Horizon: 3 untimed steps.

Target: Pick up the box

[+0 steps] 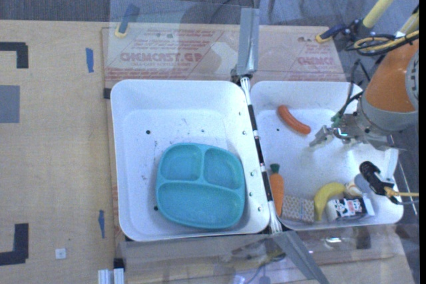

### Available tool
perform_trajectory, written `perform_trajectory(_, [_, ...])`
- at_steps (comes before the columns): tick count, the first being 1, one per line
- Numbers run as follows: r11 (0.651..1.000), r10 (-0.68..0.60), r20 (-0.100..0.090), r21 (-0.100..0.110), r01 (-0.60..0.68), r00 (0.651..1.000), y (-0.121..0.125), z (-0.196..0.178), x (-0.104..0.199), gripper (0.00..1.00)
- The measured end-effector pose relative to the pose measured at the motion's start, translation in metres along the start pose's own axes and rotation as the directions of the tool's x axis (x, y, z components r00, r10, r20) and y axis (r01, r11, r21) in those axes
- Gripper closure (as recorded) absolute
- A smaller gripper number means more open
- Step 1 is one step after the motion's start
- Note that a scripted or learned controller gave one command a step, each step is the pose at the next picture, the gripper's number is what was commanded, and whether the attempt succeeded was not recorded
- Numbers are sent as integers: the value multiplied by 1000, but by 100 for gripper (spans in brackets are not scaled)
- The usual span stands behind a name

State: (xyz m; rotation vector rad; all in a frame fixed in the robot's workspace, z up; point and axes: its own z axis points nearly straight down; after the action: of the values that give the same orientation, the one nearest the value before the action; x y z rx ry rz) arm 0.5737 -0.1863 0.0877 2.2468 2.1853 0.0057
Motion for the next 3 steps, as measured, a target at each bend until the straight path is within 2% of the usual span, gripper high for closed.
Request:
perform_trajectory(1, [1000, 3, 2, -6, -3, 1000, 1, -12, -2, 100])
perform_trajectory(2, [996, -94, -1, 5, 94, 996, 22, -236, -12, 100])
perform_trajectory(3, [998, 56, 1, 4, -56, 998, 96, -348, 5, 100])
